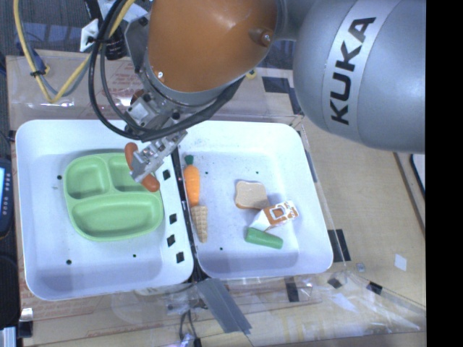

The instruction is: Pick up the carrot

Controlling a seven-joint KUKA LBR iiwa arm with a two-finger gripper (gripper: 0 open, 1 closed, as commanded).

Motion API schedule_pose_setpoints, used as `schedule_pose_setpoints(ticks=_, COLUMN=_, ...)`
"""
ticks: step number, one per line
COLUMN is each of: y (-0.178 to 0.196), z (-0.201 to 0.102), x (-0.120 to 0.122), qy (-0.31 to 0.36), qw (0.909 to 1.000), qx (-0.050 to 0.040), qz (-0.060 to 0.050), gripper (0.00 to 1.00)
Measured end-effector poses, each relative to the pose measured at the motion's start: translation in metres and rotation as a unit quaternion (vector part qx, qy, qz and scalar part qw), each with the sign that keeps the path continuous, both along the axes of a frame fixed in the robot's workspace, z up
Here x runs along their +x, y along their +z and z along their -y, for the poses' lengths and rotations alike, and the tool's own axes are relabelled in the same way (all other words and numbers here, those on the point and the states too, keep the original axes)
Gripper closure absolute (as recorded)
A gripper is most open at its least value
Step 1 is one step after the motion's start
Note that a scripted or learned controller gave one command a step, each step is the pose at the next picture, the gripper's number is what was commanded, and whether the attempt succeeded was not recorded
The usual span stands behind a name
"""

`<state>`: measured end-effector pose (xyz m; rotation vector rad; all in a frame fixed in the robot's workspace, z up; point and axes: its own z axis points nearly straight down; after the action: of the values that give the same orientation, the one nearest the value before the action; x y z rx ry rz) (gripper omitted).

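The carrot (191, 181), orange with a green top, lies lengthwise at the left edge of the right bin (304, 157), close to the divider. My gripper (150, 160) hangs over the right side of the left bin (36, 194), a short way left of the carrot and apart from it. It is shut on a red sausage (148, 182), whose two ends stick out above and below the fingers. The big orange wrist band hides the bench behind the gripper.
A green divided tray (108, 201) sits in the left bin under the gripper. The right bin also holds a waffle cone (199, 223) just below the carrot, a bread slice (250, 194), a small carton (279, 213) and a green piece (263, 238).
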<state>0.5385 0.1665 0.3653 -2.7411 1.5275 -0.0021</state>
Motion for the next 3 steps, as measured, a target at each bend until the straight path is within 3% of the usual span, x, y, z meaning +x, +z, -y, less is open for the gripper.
schedule_pose_setpoints(ticks=1, y=-0.067, z=0.009, x=0.021, qy=0.125, qw=0.9921, qx=-0.0011, qz=-0.005, gripper=1.0)
schedule_pose_setpoints(ticks=2, y=-0.084, z=-0.002, x=0.049, qy=0.303, qw=0.953, qx=-0.0001, qz=-0.002, gripper=1.0)
schedule_pose_setpoints(ticks=3, y=-0.096, z=0.002, x=0.076, qy=0.399, qw=0.9171, qx=-0.0002, qz=-0.002, gripper=1.0)
